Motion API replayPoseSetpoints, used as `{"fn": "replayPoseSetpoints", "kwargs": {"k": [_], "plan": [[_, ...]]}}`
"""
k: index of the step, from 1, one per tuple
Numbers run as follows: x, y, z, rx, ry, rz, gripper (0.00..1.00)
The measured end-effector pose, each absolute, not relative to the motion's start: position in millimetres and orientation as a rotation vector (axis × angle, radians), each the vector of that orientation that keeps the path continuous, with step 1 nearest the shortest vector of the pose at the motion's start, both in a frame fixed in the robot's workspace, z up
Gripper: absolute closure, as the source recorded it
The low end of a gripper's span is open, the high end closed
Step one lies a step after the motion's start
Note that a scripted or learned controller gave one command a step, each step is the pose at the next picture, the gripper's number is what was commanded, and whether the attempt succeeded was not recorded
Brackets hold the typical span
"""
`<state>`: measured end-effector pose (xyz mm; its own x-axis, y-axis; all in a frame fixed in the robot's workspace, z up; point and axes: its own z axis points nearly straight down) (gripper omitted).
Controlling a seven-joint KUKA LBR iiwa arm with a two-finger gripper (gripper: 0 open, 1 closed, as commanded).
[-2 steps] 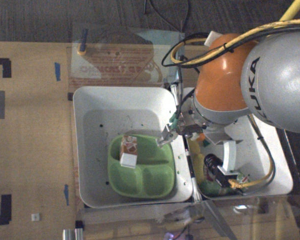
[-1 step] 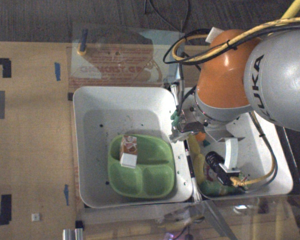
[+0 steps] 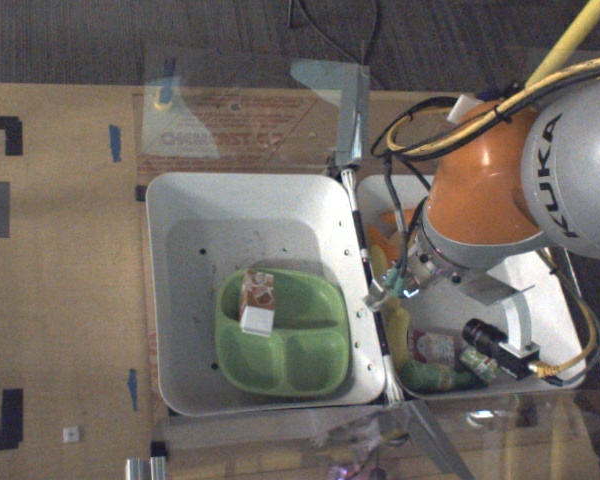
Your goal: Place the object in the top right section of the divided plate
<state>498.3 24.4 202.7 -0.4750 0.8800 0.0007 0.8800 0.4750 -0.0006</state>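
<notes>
Camera view looks down on a desk (image 3: 60, 298) with two white bins: the left bin (image 3: 180, 218) holds a green divided plate (image 3: 310, 353), and a small carton (image 3: 257, 303) lies in the plate's upper-left part, leaning across the rim, well apart from the top right section. The arm's end effector (image 3: 400, 286) hangs over the wall between the bins, above the right bin (image 3: 555, 343) with its clutter of small packages; whether it is wide or narrow I cannot tell, and nothing is seen in it. The carton looks like a light, fairly stiff paperboard box (likely to dent if squeezed hard, and smooth enough to slip). My judgement is that the best hold is across its two long flat sides near the middle, with moderate force, since it lies tilted and could pivot.
</notes>
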Motion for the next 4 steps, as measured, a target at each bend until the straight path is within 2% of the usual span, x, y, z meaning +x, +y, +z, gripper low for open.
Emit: {"fn": "replayPoseSetpoints", "kwargs": {"k": [1,2,3,4], "plan": [[513.8,48,185,-1.067,-2.955,-0.002,1.0],[514.2,-30,216,-0.959,-2.998,-0.003,1.0],[513.9,-10,213,-0.434,-3.115,-0.003,1.0],[496.0,26,209,0.193,-3.139,-0.003,1.0]]}}
